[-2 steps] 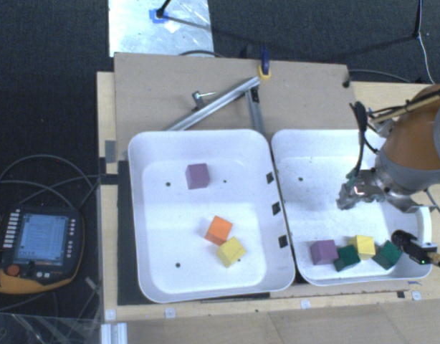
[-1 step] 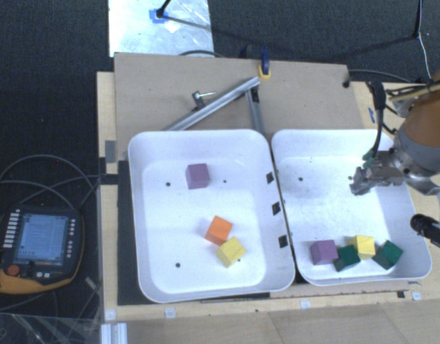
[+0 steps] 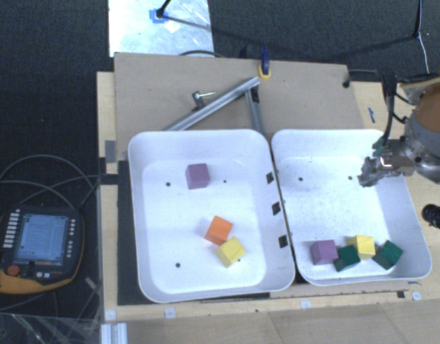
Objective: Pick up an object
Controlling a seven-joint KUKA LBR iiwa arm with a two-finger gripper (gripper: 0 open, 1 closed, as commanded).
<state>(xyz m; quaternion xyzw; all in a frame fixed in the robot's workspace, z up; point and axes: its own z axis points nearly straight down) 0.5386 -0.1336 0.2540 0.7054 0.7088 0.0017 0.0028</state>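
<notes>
**Claw over the right bin, blocks on both floors**

Seen from above at a slant: a worktop [image 3: 306, 95] carrying two shallow white bins side by side. Reaching in from the right, the grey arm [image 3: 426, 131], with the claw [image 3: 372, 172] hanging over the upper right part of the right bin [image 3: 327, 149]. Cannot tell whether spread or pressed together; too small and blurred to judge. Well apart from every block.

In the left bin [image 3: 155, 213]: a purple block [image 3: 197, 175] near the upper middle; lower down, an orange block [image 3: 219, 229] with a yellow block [image 3: 231, 251] just beside it, touching or nearly so.

Along the front wall of the right bin, in a row: a purple cube [image 3: 323, 251], a dark green block [image 3: 346, 256], a yellow cube [image 3: 365, 246] and a second green block [image 3: 388, 253], packed close, some touching.

Behind the bins, a metal bar [image 3: 213, 106] lying at a tilt. Left of the worktop, on dark floor, a control pendant [image 3: 37, 246] with cable.
</notes>
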